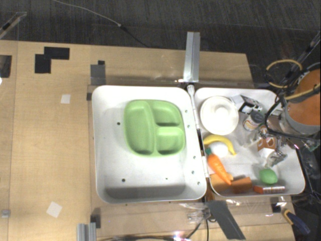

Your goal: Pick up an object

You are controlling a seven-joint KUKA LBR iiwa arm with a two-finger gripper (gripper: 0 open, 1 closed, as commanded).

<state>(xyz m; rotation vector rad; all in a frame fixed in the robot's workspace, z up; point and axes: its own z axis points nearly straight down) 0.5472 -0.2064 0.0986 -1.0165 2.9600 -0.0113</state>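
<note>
Claw, grip state unclear, above right bin: one bowl, one banana, one carrot.

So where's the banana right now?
The banana lies in the right bin, near its left wall, just below the white bowl and above the carrot.

The arm is cut off by the right edge, so only its orange band and grey wrist show. The tool is a tangle of metal and cables over the right bin; whether its fingers are open cannot be told. Small items at the bin's front, beside the carrot, are too small to name
</note>
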